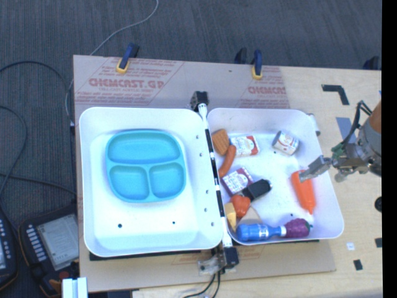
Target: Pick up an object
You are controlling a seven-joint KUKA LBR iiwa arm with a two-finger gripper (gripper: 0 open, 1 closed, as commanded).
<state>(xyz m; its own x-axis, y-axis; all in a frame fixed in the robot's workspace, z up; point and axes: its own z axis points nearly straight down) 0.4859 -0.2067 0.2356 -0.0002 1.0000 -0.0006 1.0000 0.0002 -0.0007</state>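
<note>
My gripper (324, 171) hangs over the right rim of the right bin (260, 118), open, with nothing between its fingers. Its left fingertip (310, 171) is just above the top end of an orange carrot (304, 194). The right bin also holds a blue bottle (257, 231), a purple piece (298, 228), a small white can (285, 143), a red and white packet (246, 145), a sausage (226, 161), a bread slice (219, 140), a second packet (236, 180), a black object (258, 188) and an orange fruit (241, 204).
The left bin (93, 228) holds a blue divided plate (146, 166). A hinge bar (211, 160) runs between the bins. Clamps (256, 64) sit at the board's far edge. Cables lie on the floor at left.
</note>
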